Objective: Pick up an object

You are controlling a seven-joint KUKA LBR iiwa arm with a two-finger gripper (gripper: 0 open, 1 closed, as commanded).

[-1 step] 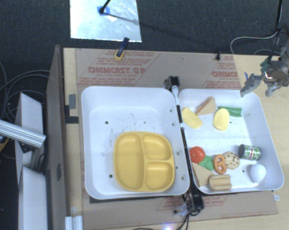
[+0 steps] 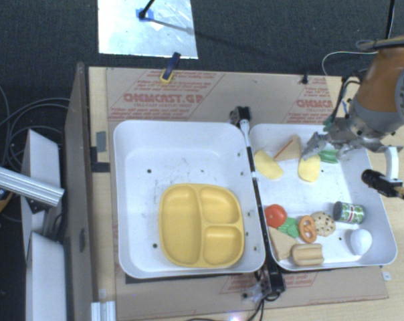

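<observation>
— Where the grey arm reaches in from the right, what is the hand point(image 2: 320, 147) doing?

— It hangs low over the back of the right bin point(image 2: 376, 199), just above a yellow lemon-shaped piece point(image 2: 310, 169). Whether the lemon sits between its fingers, I cannot tell, nor whether they are spread or closed.

— And close by?

— A green piece point(image 2: 328, 156) lies beside the hand, a pale wedge point(image 2: 289, 149) and a second yellow piece point(image 2: 268, 165) to its left.

— Further out?

— Toward the front: a tomato point(image 2: 275, 215), a pretzel point(image 2: 306, 227), a cookie point(image 2: 324, 223), a small can point(image 2: 349, 212), a white egg point(image 2: 360, 240) and a bread roll point(image 2: 307, 253).

— The other bin?

— The left bin point(image 2: 138, 152) holds a yellow divided tray point(image 2: 202, 224). Both bins rest on the worktop point(image 2: 188, 99).
</observation>
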